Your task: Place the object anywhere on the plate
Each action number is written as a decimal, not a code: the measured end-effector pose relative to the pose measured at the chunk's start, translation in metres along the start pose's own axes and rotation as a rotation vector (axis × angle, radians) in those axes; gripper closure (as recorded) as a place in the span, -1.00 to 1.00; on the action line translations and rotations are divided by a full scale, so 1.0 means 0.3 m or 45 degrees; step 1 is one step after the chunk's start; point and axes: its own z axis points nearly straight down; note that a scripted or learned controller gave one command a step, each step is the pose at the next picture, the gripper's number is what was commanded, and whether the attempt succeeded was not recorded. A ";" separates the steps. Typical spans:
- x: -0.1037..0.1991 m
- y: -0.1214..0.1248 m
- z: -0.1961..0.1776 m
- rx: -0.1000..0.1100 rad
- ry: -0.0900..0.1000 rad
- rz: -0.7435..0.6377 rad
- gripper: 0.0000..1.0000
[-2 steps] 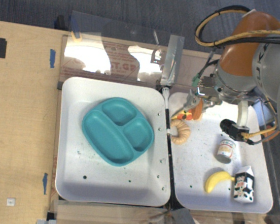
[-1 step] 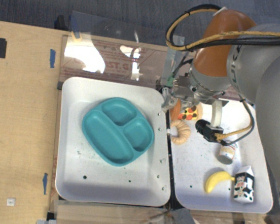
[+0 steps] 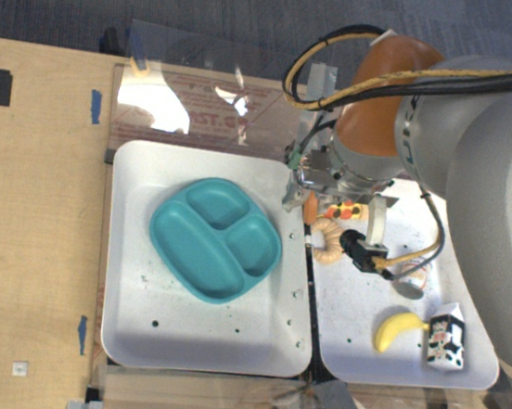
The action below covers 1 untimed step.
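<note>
The arm (image 3: 489, 136) runs off the right and top edges; its wrist hides the gripper's (image 3: 329, 220) fingers and the right bin's (image 3: 358, 353) upper left corner; the small orange and tan items (image 3: 328, 241) beneath it are partly covered and too jumbled to identify

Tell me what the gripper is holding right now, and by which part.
It cannot be told. The gripper sits low over small orange and tan items at the right bin's left edge, hiding any grasp.
</note>
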 end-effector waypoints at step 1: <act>0.111 -0.034 0.012 0.027 0.002 -0.001 1.00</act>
